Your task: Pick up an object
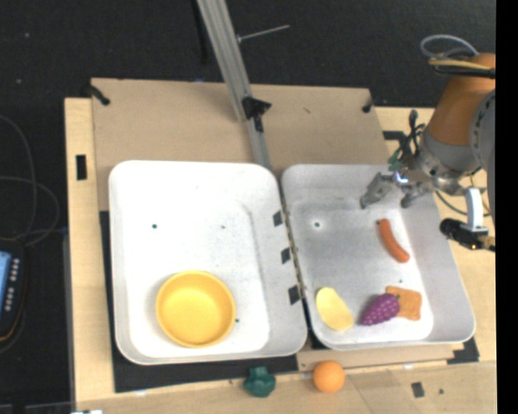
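The gripper (390, 191) hangs over the far part of the right bin (345, 231), close to that bin's back rim. Its two fingers are spread apart and nothing is between them. Right under it and toward the left wall the white floor is bare, so there is room to move there. Just below the gripper, toward the near side, lies a small orange-red sausage (394, 240), long and thin and a bit slanted. Farther on, near the front rim, sit a purple bunch of grapes (380, 310), touching an orange block (407, 303), and a pale yellow piece (333, 309) to their left. Well away to the gripper's left, in the left bin (190, 205), is a yellow bowl (195, 308). An orange ball (328, 376) and a green thing (260, 382) lie outside the bins by the front edge. The arm (459, 123) is cut off at the right. The green thing is too small to make out.
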Controlling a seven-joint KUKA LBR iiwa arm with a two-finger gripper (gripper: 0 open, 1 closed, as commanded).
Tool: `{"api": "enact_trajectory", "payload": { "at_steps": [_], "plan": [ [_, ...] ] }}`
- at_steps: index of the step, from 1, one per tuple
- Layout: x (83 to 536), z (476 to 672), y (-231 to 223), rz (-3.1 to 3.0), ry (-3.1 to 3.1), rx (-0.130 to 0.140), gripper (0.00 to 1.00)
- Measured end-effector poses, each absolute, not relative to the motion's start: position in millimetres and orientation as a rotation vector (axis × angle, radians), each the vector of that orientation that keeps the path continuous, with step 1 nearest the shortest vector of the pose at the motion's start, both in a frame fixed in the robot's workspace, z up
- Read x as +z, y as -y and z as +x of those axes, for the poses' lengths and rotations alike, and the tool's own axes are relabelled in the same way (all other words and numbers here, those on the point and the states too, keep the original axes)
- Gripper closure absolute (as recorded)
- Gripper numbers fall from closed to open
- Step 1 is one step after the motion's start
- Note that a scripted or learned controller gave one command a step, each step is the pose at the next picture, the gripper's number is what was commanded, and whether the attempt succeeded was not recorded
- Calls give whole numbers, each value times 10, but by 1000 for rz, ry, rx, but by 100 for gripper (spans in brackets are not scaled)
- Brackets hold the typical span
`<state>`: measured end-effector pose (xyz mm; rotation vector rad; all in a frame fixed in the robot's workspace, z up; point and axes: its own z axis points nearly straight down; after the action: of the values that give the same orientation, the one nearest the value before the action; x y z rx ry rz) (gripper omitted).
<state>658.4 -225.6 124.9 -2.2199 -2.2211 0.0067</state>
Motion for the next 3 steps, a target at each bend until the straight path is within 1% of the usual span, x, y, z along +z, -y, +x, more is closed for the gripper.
{"api": "enact_trajectory", "payload": {
  "at_steps": [1,2,3],
  "plan": [
    [1413,6607,2268,-2224,2231,2,100],
    [2032,6569,2223,-2224,2230,-7,100],
    [2186,6578,2233,-2220,2229,-4,100]
  ]
}}
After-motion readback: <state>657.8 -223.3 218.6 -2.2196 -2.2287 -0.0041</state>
